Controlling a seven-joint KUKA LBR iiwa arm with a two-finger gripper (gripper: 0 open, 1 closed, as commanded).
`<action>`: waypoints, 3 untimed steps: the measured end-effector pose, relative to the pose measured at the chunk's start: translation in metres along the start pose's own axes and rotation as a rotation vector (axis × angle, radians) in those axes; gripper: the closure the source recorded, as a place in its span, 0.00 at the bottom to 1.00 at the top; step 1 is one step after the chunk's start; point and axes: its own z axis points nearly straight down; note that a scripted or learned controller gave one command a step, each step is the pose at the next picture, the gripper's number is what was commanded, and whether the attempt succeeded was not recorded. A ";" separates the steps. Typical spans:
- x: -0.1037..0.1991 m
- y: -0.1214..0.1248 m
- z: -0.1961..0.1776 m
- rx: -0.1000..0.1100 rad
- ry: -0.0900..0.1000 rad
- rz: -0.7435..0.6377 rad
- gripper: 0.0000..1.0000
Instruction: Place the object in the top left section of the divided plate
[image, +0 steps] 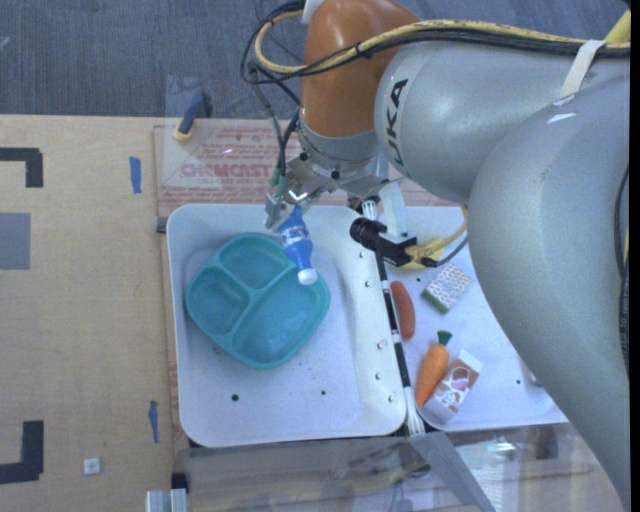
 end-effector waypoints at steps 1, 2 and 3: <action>0.034 0.021 0.006 0.000 0.000 0.001 1.00; 0.061 -0.006 0.012 0.005 0.002 0.035 1.00; 0.061 -0.005 0.001 0.001 0.001 0.035 1.00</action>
